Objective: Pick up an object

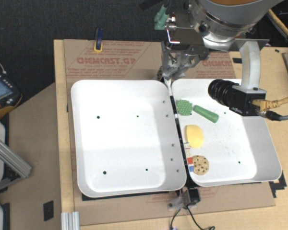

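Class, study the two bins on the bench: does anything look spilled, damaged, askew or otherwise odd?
Nothing looks spilled or damaged. The green brush, yellow piece and cookie all crowd the right bin's left side, near the divide between the bins, and the brush lies at a slant. The gripper hangs above the bins' far edge.

The grey arm (230,4), with its orange band, is seen entering at the upper right. The hand (175,66) is lowered from the wrist, pointing downward at the top centre.
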Robot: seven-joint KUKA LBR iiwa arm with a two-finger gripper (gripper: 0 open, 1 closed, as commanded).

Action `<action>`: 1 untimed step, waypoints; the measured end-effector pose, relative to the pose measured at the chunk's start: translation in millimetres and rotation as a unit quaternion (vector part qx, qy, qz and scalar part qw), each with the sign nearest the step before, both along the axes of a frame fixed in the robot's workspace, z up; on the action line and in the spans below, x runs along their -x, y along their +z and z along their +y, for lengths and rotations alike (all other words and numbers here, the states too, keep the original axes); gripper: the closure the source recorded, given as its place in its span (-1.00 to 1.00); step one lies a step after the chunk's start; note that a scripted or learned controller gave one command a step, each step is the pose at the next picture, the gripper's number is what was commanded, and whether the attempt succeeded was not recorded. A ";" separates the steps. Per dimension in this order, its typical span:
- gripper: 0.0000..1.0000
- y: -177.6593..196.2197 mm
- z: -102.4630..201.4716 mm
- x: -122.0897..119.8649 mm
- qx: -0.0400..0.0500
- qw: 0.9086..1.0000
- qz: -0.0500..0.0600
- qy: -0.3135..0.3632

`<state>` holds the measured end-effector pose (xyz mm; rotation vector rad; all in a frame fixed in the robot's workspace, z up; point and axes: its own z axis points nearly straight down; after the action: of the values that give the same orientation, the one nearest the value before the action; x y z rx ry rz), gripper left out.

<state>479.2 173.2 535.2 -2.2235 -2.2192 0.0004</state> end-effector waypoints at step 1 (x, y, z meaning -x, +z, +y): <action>1.00 0.0 -14.4 0.1 0.000 1.000 0.001 0.000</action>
<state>479.1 158.8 535.2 -2.2230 -2.2188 0.0017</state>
